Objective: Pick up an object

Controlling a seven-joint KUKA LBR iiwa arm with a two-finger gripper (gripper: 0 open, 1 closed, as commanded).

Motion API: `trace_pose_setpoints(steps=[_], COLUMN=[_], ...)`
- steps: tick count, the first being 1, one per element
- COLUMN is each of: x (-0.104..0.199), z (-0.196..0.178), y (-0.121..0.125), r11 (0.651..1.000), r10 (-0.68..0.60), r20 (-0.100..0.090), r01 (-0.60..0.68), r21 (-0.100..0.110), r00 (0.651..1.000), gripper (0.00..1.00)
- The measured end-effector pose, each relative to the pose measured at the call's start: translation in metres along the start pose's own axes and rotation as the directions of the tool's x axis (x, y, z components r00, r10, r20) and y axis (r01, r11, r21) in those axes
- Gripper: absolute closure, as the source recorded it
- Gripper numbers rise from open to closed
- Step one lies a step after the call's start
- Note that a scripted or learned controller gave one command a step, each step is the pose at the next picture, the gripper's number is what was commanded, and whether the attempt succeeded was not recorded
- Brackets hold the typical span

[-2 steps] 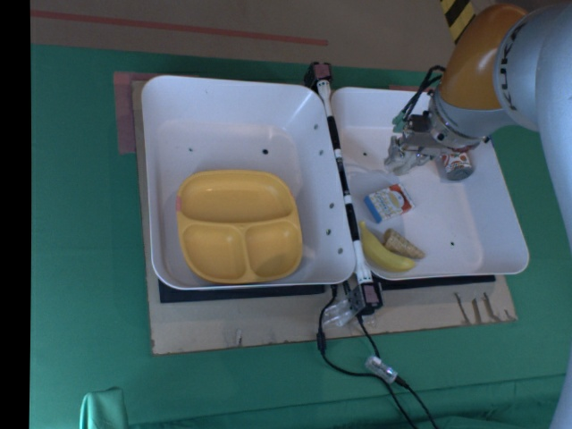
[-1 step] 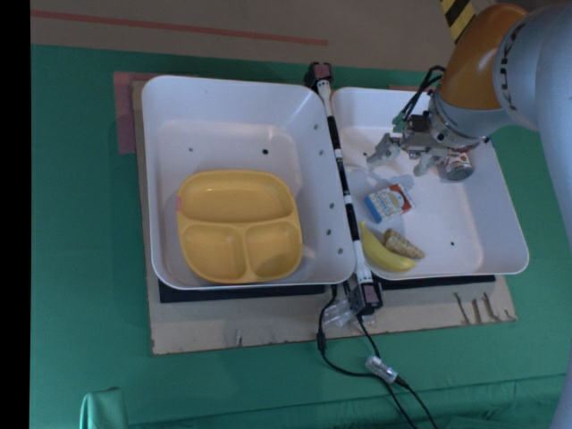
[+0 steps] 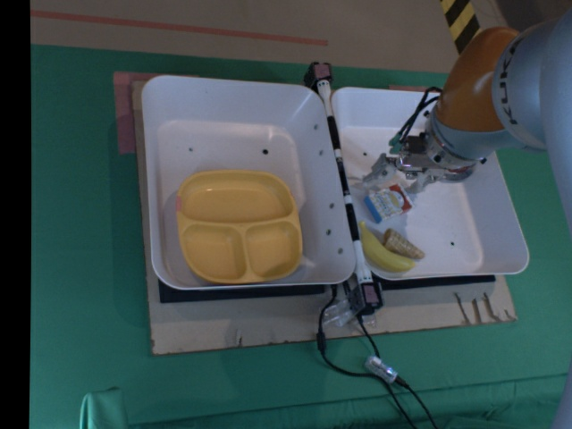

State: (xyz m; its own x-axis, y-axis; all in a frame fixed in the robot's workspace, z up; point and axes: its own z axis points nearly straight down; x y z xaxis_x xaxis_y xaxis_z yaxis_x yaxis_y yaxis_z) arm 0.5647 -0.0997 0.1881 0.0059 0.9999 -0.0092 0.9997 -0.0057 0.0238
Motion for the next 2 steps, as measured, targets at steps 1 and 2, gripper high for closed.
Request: trace_pose_setpoints(steps=[1, 2], x=[-0.0036, -0.0035], z=[-0.0155, -0.0155], y=[0.003, 0.003], r11=[1.0, 1.0], r10=[0.007, 0.007], r20=[0.005, 0.004], r01=[-0.007, -0.007], r21=[-0.014, -0.013], r00=[1.0, 1.0], gripper=[1.0, 0.0])
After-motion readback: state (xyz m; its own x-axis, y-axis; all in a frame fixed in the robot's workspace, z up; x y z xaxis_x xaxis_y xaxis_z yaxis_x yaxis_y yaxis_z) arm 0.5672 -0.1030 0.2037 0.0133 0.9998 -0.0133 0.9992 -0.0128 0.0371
